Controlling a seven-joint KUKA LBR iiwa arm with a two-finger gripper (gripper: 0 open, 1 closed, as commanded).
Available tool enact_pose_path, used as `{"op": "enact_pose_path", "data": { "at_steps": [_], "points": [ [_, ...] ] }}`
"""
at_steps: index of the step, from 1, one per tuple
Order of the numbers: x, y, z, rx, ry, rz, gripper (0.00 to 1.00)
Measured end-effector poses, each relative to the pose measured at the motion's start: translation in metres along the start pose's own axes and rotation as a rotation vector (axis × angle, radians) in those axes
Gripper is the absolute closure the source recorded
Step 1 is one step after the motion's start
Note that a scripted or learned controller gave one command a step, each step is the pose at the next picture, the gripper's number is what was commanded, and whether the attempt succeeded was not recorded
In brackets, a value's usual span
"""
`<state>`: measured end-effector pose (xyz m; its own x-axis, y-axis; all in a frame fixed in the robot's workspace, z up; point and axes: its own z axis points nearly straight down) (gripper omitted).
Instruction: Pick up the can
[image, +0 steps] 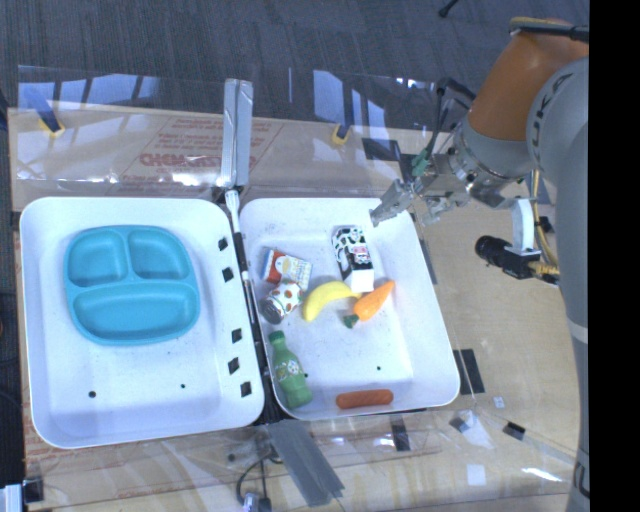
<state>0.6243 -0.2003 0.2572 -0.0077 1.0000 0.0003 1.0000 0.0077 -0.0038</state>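
Note:
The can (280, 301) lies on its side in the right bin (425, 330), near that bin's left wall. It is small, with a silver end and a red and white label. It rests between a red and white carton (287, 266) and a banana (328, 297). My gripper (393, 207) hangs over the bin's far right corner, well to the right of the can and above it, close to a black and white milk carton (352, 250). Nothing shows in its grasp.
A carrot (371, 302) touches the banana's right end. A green bottle (290, 370) and a sausage (365, 399) lie near the front wall. The left bin (40, 390) holds a blue divided tray (130, 282).

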Motion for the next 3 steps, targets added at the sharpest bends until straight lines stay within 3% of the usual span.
{"op": "enact_pose_path", "data": {
  "at_steps": [1, 2, 3],
  "points": [
    [0.028, -0.101, -0.043, 0.001, 0.001, 0.363, 0.00],
    [0.036, -0.145, 0.167, 0.000, 0.002, 0.547, 0.00],
    [0.036, -0.144, 0.157, 0.000, 0.002, 0.543, 1.00]
  ]
}}
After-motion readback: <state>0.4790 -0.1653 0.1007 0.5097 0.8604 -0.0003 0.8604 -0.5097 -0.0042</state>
